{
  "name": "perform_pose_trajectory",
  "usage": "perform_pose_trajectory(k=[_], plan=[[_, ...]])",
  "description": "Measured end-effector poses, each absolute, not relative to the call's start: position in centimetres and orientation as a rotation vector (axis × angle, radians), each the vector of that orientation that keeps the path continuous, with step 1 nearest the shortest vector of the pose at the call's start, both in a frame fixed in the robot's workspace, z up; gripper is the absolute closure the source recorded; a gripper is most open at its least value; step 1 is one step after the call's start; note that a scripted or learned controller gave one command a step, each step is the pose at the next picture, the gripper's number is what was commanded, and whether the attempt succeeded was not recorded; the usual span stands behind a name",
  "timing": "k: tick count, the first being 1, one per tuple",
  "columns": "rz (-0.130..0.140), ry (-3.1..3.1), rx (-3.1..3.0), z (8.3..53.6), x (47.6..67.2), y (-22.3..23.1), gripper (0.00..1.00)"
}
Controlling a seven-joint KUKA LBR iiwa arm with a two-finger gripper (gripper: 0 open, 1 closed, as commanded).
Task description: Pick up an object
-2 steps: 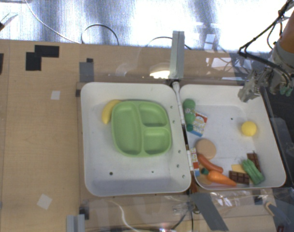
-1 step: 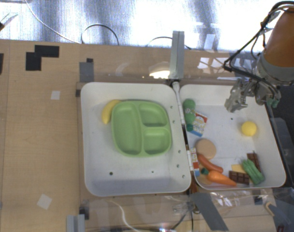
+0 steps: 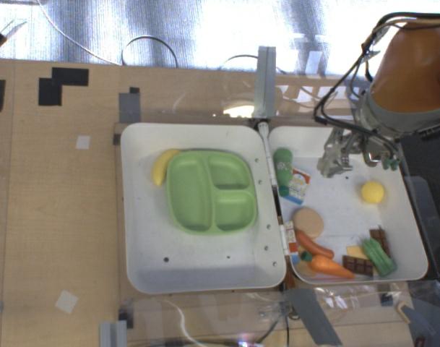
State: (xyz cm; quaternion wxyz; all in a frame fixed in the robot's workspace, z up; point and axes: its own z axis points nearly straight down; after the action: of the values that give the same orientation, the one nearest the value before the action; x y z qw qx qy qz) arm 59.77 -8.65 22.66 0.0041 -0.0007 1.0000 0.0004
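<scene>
The end effector (image 3: 340,157) is hovering over the far part of the right white bin (image 3: 415,230); whether it is open or closed cannot be told, and nothing is showing between its tips. The nearest candidate, a small yellow lemon-shaped toy (image 3: 373,192), is lying near the bin's right wall. It is probably light, rigid and smooth, so it may roll; taking it across its middle looks safest.
</scene>
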Motion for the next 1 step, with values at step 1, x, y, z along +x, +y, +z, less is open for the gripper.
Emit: perform_pose_trajectory(k=[1], plan=[[-0.006, 3.107, -0.373, 26.2, 60.86, -14.96, 1.0]])
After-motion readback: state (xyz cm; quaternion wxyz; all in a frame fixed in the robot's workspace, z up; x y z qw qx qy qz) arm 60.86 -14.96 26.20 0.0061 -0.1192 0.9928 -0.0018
